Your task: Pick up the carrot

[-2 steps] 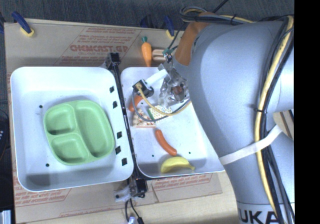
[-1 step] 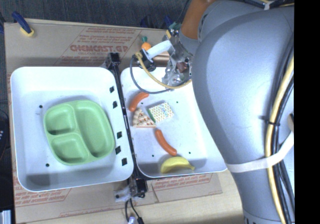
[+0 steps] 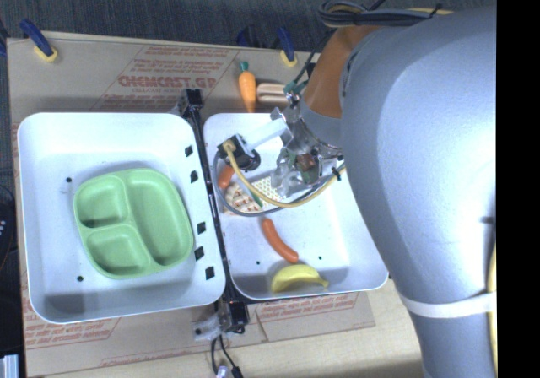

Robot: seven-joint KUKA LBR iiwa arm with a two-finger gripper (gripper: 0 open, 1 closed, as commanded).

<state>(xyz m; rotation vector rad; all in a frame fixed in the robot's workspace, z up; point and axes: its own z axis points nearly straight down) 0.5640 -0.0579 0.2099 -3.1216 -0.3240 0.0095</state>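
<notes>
Carrot (image 3: 245,89): we are seeing it lying on the bench, just beyond the right bin's (image 3: 354,237) far rim.
Gripper (image 3: 291,167): we are watching it hanging over the right bin; jaw state unreadable.

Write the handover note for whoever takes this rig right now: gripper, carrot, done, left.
Gripper: down in the right bin, over its upper middle; finger state cannot be read from this view.
Carrot: lying on the cardboard just beyond the right bin's far rim, outside both bins, apart from the gripper.
Also in the right bin: sausage, banana. Green plate sits in the left bin.
Done: nothing visible; carrot not picked.
Left: move to the carrot, grasp, lift.
</notes>
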